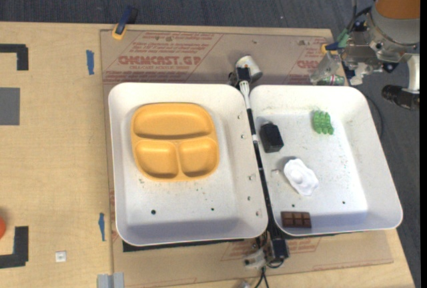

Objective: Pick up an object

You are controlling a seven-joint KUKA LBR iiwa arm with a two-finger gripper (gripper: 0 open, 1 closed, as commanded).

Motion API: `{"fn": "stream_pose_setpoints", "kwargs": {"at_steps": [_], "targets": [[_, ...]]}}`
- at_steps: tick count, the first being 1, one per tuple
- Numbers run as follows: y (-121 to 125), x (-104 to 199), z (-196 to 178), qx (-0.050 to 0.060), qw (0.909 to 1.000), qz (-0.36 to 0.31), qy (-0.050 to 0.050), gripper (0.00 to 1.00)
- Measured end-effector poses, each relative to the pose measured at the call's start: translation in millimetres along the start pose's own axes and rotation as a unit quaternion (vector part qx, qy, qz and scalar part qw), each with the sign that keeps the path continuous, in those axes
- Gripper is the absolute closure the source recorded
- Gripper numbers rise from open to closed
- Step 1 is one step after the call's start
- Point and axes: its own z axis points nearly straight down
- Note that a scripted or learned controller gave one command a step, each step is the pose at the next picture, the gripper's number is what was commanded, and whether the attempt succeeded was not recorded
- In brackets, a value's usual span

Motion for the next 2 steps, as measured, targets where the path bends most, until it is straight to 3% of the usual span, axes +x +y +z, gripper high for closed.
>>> {"fn": "stream_pose_setpoints", "kwargs": {"at_steps": [1,2], "targets": [[-85,12,110,0.001,0.9997,0.024,0.000,0.00],[-125,38,169,0.000,0.9999,-0.016,0.000,0.00]]}}
